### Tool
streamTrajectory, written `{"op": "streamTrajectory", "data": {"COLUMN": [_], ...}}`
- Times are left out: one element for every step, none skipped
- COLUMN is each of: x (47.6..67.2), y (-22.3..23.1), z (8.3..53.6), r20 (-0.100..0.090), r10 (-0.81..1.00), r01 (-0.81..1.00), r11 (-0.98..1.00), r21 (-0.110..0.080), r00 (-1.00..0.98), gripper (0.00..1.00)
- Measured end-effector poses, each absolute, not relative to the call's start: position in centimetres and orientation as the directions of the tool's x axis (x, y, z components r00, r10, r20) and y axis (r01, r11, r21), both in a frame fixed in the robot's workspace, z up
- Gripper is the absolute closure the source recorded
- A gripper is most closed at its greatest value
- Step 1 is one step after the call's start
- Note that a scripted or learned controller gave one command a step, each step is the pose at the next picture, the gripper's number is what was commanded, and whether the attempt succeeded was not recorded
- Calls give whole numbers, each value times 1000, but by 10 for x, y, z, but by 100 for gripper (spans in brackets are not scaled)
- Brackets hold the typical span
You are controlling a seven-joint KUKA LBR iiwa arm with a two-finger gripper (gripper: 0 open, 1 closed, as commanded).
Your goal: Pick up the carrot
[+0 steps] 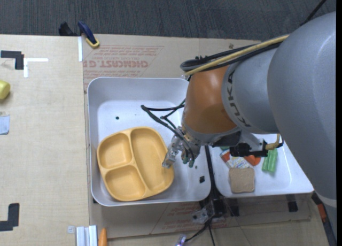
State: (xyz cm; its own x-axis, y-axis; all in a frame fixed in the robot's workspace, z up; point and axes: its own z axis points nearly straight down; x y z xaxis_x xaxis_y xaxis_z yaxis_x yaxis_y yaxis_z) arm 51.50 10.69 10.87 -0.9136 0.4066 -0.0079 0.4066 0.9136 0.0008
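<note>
Our gripper [179, 156] hangs over the left bin [101, 100] beside the yellow plate [133, 162]; we cannot tell its state. The carrot [248, 155] lies to its right, in the right bin [296, 181], long axis roughly left-right.

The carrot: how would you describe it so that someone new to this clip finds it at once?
Start at the right-hand white bin, partly under the arm. The carrot is the small orange piece near its left side, just above the tan bread slice. A green item lies to its right; the carrot alone is orange there.
</note>
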Motion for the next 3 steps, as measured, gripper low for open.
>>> {"op": "streamTrajectory", "data": {"x": [508,489,519], "y": [126,111,110], "z": [95,97,104], "r20": [-27,-30,-72], "r10": [692,529,53], "r01": [693,529,53], "r11": [721,848,999], "r21": [-11,14,-7], "r00": [-721,-848,-996], "gripper": [100,100,100]}}
